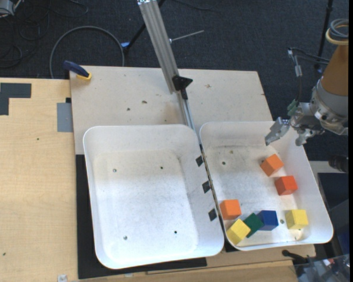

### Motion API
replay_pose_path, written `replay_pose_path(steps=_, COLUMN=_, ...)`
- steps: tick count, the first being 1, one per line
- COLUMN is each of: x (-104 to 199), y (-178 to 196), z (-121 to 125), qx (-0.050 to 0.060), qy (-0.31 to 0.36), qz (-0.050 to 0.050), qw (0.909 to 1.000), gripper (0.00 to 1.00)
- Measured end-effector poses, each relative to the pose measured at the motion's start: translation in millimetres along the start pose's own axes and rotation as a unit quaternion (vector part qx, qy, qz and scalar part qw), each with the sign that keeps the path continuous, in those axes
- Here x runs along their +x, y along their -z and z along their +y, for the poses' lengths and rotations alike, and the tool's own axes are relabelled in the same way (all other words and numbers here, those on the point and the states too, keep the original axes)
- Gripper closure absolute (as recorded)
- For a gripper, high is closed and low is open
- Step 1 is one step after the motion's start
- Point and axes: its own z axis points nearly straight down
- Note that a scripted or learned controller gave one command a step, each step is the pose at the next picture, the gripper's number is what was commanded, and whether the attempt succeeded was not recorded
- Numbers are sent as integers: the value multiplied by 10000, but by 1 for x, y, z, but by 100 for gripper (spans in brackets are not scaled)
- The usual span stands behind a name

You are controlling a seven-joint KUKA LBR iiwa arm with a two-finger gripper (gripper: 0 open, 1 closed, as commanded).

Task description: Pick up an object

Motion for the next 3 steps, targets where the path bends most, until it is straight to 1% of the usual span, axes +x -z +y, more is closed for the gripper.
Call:
replay_pose_path(steps=1, x=-22, y=-8, z=-16, qx=10, qy=-22, qz=-1, qw=10000, gripper=0)
replay_pose_path(steps=2, x=-35, y=-118, z=7, qx=35, qy=-14, qz=10, qw=10000, gripper=0)
replay_pose_path(steps=3, x=-24, y=-116, z=-6, qx=11, qy=-26, qz=7, qw=10000, gripper=0)
